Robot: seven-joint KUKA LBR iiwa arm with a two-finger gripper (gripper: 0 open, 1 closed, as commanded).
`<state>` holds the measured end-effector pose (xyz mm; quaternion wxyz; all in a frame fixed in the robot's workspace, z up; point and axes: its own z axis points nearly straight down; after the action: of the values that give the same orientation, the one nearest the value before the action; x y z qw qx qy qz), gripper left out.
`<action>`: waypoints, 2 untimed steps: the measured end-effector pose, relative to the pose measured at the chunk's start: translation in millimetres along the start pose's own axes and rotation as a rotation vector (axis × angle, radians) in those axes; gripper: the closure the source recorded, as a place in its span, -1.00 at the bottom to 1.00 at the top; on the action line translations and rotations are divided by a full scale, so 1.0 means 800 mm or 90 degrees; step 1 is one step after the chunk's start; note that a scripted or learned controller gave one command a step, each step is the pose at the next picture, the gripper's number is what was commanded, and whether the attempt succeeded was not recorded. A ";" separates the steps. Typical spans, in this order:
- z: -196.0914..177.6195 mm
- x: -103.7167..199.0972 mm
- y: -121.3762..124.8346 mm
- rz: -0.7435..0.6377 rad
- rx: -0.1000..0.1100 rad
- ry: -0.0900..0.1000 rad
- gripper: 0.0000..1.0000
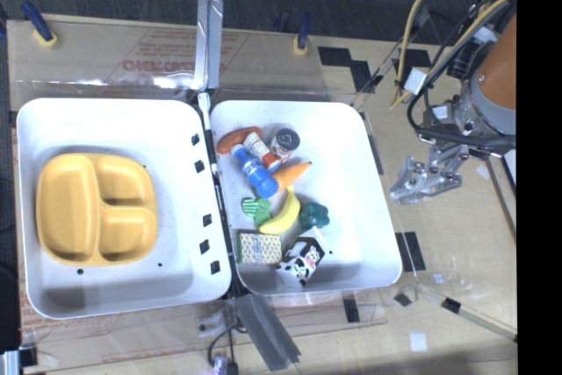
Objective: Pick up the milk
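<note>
Lying tilted at lower centre of the frame, near the right bin's [373,189] bottom edge: milk [303,260], probably light, stiff, slightly slick; best pinched across flat sides; gripper [425,179] at right, fingers' state unreadable

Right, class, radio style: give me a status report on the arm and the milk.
Gripper outside the right bin, over the bench. Milk carton at the bin's near edge, untouched. Banana and patterned packet crowd it.
</note>
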<state>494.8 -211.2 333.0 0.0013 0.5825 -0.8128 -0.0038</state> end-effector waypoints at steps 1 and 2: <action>-0.054 -0.171 0.011 -0.282 0.002 0.001 1.00; -0.092 -0.157 0.075 -0.611 0.003 0.001 1.00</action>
<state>478.9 -73.2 407.3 -0.0013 0.8920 -0.4521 -0.0018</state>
